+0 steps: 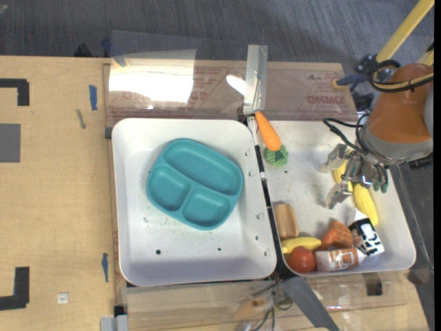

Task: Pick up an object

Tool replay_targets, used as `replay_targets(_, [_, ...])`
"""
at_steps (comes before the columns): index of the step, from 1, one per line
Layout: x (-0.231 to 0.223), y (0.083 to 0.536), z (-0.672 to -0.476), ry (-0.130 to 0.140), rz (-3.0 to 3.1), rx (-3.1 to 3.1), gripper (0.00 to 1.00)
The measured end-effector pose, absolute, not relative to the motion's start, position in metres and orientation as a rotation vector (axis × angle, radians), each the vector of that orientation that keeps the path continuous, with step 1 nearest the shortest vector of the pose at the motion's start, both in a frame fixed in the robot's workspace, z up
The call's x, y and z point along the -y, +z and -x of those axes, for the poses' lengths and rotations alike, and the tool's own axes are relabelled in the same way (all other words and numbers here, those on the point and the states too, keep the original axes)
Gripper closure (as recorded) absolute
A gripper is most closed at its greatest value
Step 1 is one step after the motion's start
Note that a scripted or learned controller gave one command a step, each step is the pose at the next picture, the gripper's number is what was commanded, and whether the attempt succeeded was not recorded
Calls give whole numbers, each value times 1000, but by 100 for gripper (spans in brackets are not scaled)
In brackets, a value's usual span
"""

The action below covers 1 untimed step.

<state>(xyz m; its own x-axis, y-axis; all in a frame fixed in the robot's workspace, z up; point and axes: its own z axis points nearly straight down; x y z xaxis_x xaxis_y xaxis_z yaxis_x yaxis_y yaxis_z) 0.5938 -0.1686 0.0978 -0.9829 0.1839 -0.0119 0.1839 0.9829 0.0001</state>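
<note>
Nearest the camera, below the gripper [342,178], a round red plastic tomato [301,259] is seen. The yellow plastic corn cob [363,197] is touched by the spread fingers but not clasped between them.

The hand [344,174] hangs in the right bin [303,143], the corn cob [364,200] just beside it. The carrot [268,132] lies to its left. The divided plate [196,183] sits further left, in the other bin [131,150].

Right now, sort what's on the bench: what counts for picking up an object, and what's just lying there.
For the job: gripper; corn cob; carrot; tomato; banana; bread roll; sauce bottle; right bin.
Lying about: teal divided plate; left bin.
</note>
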Motion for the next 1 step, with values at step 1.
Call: replay_targets(1, [168,108,-595,-4,-287,-3112,100])
